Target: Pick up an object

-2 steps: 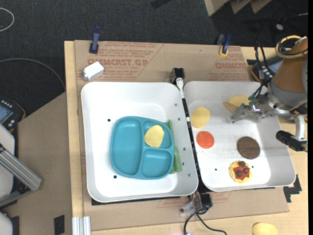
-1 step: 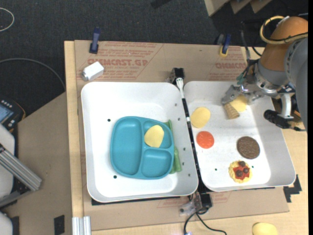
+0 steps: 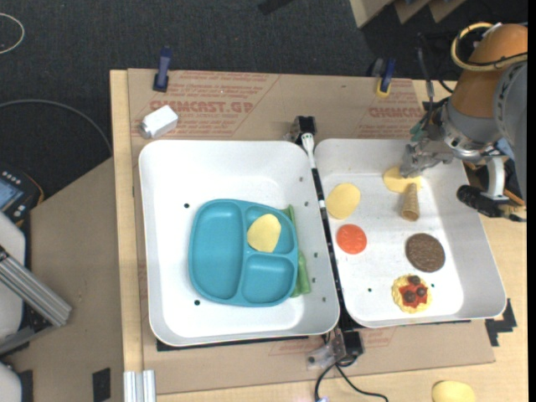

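Glossy white right bin [image 3: 469, 308]: ridged cone [image 3: 409, 201], flat discs.

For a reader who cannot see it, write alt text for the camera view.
A robot gripper hovers over a yellow piece and cone in the right bin. The left bin holds a blue tray.

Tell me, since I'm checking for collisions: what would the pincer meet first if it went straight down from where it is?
Probably the pale yellow piece lying just under the pincer, with the cone right beside it; height above them is unclear from this slant.
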Controlling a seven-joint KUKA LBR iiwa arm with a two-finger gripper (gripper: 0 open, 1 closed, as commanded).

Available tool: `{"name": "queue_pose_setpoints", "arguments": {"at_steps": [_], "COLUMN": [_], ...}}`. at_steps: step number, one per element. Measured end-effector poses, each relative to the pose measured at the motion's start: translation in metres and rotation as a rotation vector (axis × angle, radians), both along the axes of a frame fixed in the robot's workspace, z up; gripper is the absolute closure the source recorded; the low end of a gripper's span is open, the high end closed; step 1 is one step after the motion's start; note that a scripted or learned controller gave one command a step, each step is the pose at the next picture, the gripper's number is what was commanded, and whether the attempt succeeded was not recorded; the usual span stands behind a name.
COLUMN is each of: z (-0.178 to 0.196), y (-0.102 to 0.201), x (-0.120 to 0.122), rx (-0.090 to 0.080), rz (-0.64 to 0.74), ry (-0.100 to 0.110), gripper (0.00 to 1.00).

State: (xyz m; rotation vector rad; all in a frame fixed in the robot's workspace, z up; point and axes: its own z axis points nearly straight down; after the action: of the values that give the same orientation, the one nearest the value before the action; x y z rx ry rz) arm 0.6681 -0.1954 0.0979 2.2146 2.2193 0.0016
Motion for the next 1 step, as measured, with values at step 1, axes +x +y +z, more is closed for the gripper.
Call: {"name": "queue_pose_setpoints", "arguments": {"at_steps": [1], "z": [-0.0141], "y": [0.01], "x": [-0.0942], "rx": [0.007], "rz": [-0.005], "ry": [0.014], "gripper": [1.0]}}
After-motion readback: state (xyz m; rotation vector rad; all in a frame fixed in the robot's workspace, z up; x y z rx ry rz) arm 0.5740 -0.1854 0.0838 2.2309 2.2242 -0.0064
